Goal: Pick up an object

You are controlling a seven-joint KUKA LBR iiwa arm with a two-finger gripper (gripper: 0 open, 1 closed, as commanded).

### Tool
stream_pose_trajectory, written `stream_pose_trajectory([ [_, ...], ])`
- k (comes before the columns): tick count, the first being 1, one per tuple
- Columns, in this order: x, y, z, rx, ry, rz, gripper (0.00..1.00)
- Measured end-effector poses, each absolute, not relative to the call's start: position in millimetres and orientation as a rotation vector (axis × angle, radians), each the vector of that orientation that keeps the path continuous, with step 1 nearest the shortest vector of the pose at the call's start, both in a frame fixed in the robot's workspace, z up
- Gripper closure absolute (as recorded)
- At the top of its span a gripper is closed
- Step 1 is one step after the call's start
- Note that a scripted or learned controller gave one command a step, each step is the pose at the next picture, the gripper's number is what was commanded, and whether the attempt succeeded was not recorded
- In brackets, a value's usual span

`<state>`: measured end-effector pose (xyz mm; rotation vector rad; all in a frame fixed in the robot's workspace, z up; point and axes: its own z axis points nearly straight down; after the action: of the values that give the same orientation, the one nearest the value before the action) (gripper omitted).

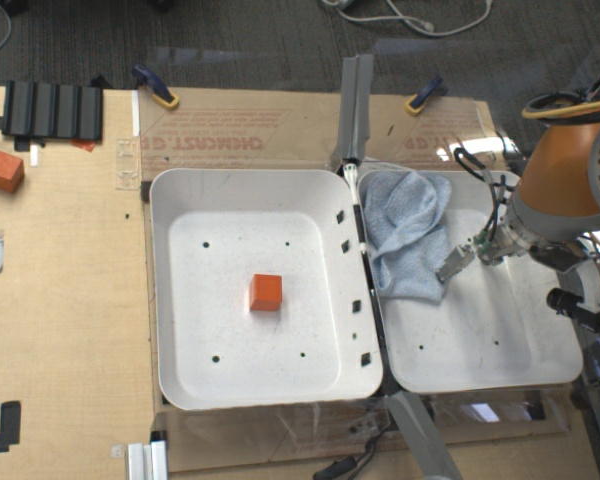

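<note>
The gripper (450, 265) is parked right at the towel's (405, 230) lower right edge in the right bin (500, 358), finger state can't be told tbh.

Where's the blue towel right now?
The blue towel lies bunched in the right bin, in its upper-left corner against the divider between the bins, with the gripper just to its right.

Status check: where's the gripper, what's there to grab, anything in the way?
Gripper low in right bin, at the blue cloth's edge. Orange cube alone in left bin. Divider between them.
</note>
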<state>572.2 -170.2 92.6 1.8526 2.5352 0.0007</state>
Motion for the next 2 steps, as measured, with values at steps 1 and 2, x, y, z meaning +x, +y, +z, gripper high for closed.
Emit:
stream_pose_trajectory([
  [1,572.5,-170.8,101.8,1.855,2.532,0.002,1.00],
  [2,582.3,-141.6,93.6,1.783,2.583,0.000,1.00],
])
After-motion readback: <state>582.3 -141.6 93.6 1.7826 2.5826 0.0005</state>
